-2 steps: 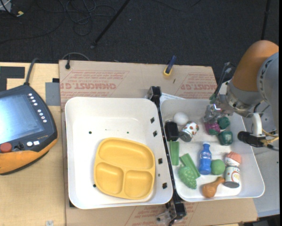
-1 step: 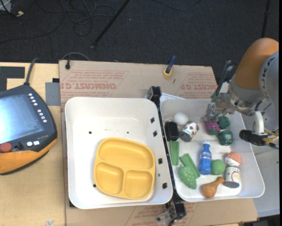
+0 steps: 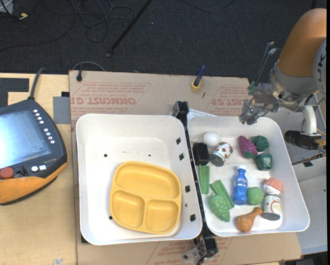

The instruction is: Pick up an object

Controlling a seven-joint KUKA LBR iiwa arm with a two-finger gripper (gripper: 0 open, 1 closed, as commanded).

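Two white bins sit side by side on the bench, and the arm (image 3: 300, 43) comes in from the right with its orange band up high. The gripper (image 3: 252, 112) hangs over the far rim of the right bin (image 3: 297, 203), and from this angle I cannot tell whether the claw is apart or together; nothing shows between its fingers. The left bin (image 3: 93, 148) carries a yellow divided plate (image 3: 145, 197), lying flat toward the near side with its three compartments bare. The right bin is the busy one: a white ball (image 3: 211, 138) near the far edge, a small round can (image 3: 222, 153) just beside it, and a black block (image 3: 200, 153) against the inner wall. Further right sit a purple piece (image 3: 246, 146) and two dark green pieces (image 3: 260, 143) (image 3: 264, 161), all close together and nearest the gripper. In the middle stands a blue bottle (image 3: 240, 186), with a green ball (image 3: 255, 195) touching it on the right. Green vegetable shapes (image 3: 220, 203) lie near the inner wall, hard to name at this size. A drumstick (image 3: 248, 220) lies at the near edge, and a tin with an orange lid (image 3: 272, 201) lies by the right wall. A tablet-style control pad (image 3: 19, 148) rests on the bench well left of the bins.
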